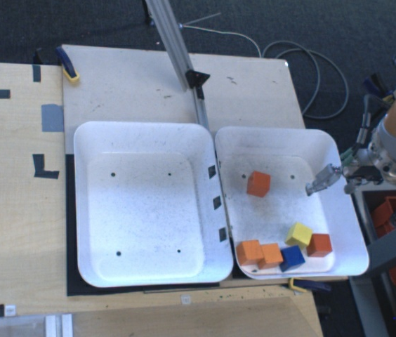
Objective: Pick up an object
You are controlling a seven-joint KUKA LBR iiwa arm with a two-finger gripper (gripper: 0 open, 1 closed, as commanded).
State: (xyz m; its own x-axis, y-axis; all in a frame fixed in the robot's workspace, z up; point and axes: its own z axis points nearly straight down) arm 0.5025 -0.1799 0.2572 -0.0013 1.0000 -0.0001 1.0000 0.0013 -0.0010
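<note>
**Gripper at bin edge, nothing held; crowded corner is the chief hazard**

The gripper sits over the right rim of the right bin, with one grey finger reaching in towards the bin floor. Whether the jaws stand wide or narrow cannot be told at this angle; no object lies between them.

Candidate objects all lie in the right bin. A lone orange cube rests near the middle, well apart from the rest. At the near wall a cluster is packed: two orange blocks touching, a blue block just beside them, a yellow block and a red-orange block close by.

Risks, in my judgement:
- A descent into the cluster could land a finger on top of a neighbour or wedge against the bin wall, yielding an empty close.
- The lone cube sits tilted to the bin axes; misaligned fingers could push it away.
- The left bin offers no target.
</note>
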